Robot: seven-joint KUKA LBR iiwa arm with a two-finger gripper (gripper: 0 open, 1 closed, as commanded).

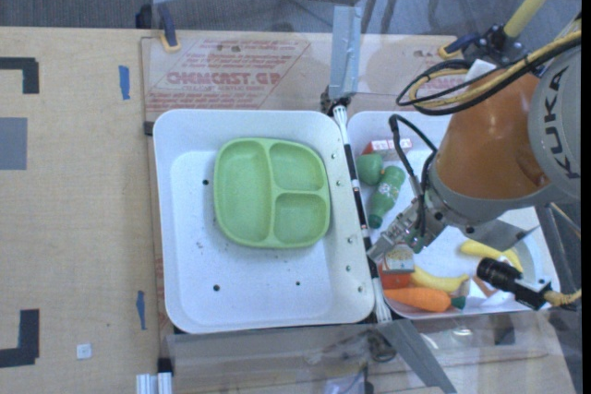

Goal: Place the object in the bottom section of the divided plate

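While the orange carrot (420,298) and a yellow banana (441,280) lie at the near edge of the right bin (545,277), the tool (399,240) hangs just above them, beside the bin's left wall. Whether it is open or closed I cannot tell; something red-and-white sits under it, perhaps a small box. Farther back lie a green bottle (386,193) and a green toy (369,168). Left, the green divided plate (271,193) rests in the left bin (185,291) on the surface (74,198).
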